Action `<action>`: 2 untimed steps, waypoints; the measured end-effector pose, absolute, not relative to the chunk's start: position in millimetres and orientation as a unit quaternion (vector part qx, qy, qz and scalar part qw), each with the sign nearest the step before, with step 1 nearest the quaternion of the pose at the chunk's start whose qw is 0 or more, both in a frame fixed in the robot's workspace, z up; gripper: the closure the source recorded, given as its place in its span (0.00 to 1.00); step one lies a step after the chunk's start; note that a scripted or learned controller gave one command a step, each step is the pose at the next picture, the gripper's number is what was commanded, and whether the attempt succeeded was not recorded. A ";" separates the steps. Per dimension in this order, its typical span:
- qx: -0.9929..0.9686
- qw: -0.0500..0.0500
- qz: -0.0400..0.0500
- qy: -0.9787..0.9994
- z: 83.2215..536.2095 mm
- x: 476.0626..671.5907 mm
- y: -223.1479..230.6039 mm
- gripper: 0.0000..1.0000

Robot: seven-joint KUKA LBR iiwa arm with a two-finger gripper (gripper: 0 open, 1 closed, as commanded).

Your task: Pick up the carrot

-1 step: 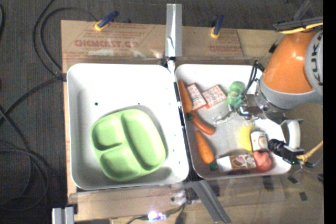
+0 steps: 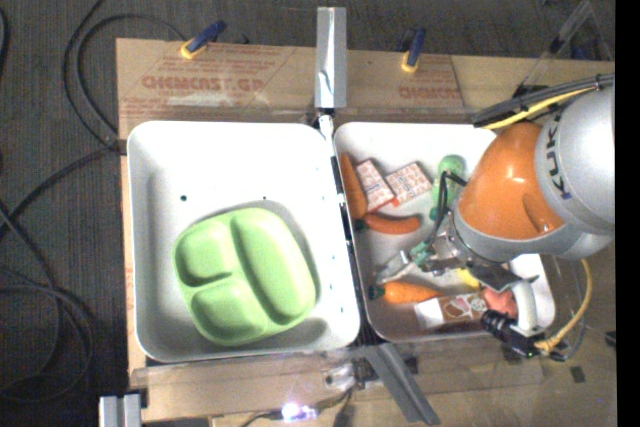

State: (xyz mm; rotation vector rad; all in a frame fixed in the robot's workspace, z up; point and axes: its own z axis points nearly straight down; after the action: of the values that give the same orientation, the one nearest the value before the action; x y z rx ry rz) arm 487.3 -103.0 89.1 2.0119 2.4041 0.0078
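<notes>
Reaching down into the right bin point(image 2: 352, 310), the arm point(image 2: 525, 195) carries its gripper point(image 2: 432, 253) low over the clutter, and from this slanted view I cannot tell its state, since the metal parts blur together under the orange wrist. The carrot point(image 2: 410, 292) lies on its side near the front edge of that bin, its green stub toward the wall shared with the left bin point(image 2: 150, 155), just in front of the gripper and seemingly not yet between anything. A good grasp probably means coming down across the carrot's thick middle and squeezing across its width rather than along its length, because a tapered, smooth body may slip out toward the thin end. Crowding is the likely risk: a printed packet point(image 2: 450, 311) sits just beside the carrot at the front edge, and a sausage point(image 2: 392, 224) lies farther back, so a sloppy descent could catch either one. A green divided plate point(image 2: 245, 275) sits in the left bin.
</notes>
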 end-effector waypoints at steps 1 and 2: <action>0.642 0.005 0.003 0.767 97.0 489.4 -103.6 1.00; 0.642 0.005 0.003 0.767 97.0 489.3 -103.7 0.00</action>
State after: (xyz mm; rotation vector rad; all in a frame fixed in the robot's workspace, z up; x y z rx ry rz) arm 489.3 -103.7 97.0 2.0111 2.4003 0.0101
